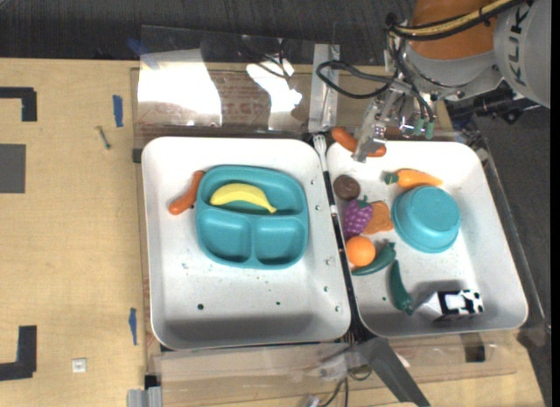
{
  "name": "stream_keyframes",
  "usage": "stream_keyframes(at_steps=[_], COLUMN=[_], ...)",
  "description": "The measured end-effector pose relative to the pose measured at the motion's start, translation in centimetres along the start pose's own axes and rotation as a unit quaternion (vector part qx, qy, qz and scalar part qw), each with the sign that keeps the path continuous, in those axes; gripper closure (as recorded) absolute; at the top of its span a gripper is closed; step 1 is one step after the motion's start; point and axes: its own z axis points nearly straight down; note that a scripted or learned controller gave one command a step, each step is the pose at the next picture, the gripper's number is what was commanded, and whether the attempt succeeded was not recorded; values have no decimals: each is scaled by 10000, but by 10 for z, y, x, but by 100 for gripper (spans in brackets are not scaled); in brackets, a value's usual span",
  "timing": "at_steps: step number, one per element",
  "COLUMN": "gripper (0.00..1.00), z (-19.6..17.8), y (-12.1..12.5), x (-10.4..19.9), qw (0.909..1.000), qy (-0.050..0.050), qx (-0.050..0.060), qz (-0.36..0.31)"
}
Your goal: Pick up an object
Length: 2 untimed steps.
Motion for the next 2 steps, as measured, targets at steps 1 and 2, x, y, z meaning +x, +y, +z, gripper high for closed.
stream_keyframes(at_steps=[1, 2], gripper=[100, 100], z=[-14, -17], y=[20, 61], x=[13, 23], qw=[9960, 10000], qy=[-20, -31], qx=[-3, -12], qz=[-893, 54])
